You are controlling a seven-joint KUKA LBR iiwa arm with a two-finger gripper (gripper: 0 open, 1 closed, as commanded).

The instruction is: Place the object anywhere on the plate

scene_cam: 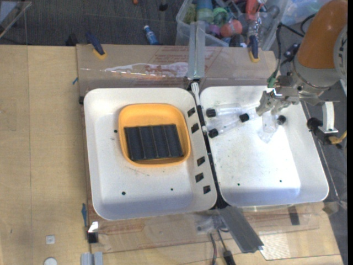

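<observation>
black ridged block point(154, 142) lies on orange plate point(154, 115), left bin point(105, 192); gripper point(268, 112) over right bin point(265, 175), finger state unclear.

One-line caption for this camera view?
Gripper over right bin near clear tubes; orange plate with black grid in left bin.

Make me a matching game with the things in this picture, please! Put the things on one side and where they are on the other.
Things:
1. plate
2. dark ridged block
3. clear tubes with black caps
4. gripper

Places:
A. above the far right part of the right bin
B. in the left bin
C. lying in the right bin
D. on the plate

Pairs: 1-B, 2-D, 3-C, 4-A
</observation>
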